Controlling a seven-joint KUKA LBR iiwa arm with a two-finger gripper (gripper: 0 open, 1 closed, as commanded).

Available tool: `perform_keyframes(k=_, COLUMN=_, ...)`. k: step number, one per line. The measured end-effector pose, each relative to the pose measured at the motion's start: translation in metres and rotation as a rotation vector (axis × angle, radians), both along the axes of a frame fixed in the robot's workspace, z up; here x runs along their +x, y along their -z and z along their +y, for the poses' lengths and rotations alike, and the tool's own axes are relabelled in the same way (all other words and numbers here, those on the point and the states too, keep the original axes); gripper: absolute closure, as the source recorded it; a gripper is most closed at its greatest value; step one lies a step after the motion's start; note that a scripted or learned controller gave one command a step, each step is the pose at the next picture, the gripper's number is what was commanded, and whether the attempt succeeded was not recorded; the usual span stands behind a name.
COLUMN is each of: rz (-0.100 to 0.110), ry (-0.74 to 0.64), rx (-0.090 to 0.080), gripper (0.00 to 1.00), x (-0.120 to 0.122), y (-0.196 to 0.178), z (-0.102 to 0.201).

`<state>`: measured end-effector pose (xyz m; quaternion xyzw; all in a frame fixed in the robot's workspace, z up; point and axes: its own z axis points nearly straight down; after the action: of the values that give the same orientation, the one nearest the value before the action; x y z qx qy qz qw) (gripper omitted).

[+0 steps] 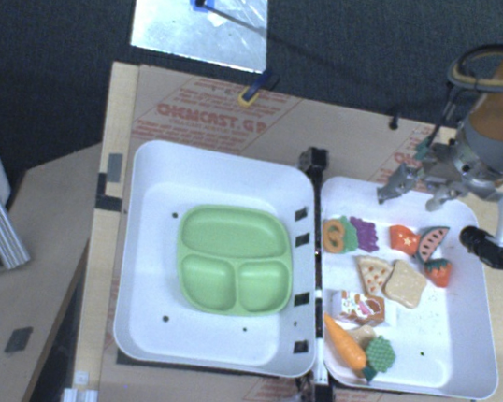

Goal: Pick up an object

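Gripper (415,195) open, nothing held, poised over far edge of right bin (468,357). Toy food clustered below: grapes (363,233), watermelon slice (430,242), pizza slice (373,276), carrot (344,343). Green divided tray (233,261) in left bin (144,254).

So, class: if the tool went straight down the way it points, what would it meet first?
Probably the bare floor of the right white plastic bin, near its far rim, above the red toy tomato slice. The tool hangs open; depth is unclear.

On the desk (200,107), the left bin (148,226) holds a green divided tray (228,258), while the gripper (417,190), fingers (390,191) spread with nothing between them, hovers over the right bin's (465,347) far edge above scattered toy foods.
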<state>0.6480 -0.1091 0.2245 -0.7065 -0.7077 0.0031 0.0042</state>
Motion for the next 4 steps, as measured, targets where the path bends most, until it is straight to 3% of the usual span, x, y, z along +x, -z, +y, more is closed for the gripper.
perform_keyframes(k=1, rz=-0.012, ry=-0.002, rx=-0.002, gripper=0.0, x=0.002, y=-0.007, z=0.0)
perform_keyframes(k=4, rz=-0.01, ry=-0.004, rx=-0.002, gripper=0.0, x=0.01, y=0.142, z=0.008)
